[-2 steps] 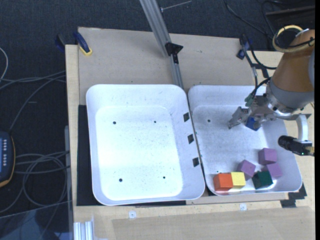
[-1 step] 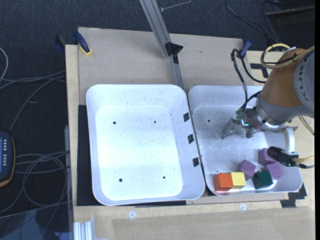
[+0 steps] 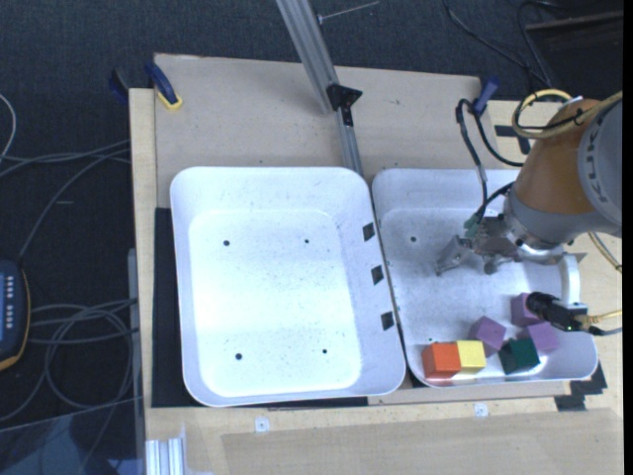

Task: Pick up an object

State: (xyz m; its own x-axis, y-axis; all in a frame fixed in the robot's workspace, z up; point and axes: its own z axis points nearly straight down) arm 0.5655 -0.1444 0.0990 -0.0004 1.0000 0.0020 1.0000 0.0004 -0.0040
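Observation:
Several small blocks lie in the front right corner of the right bin (image 3: 415,216): an orange block (image 3: 442,358), a yellow block (image 3: 471,354), a dark green block (image 3: 517,356), and purple blocks (image 3: 490,330) beside and behind them. My gripper (image 3: 463,265) hangs over the middle of the right bin, behind and to the left of the blocks. Its fingers stand apart, so it is open, with nothing between them. The arm's orange band (image 3: 554,171) shows above the wrist at the right.
The left bin (image 3: 267,196) stands beside the right one, with black clips on the shared wall (image 3: 378,275). A slanted metal rail (image 3: 316,47) runs from the bench's back to the bins. Cables (image 3: 495,137) trail near the arm.

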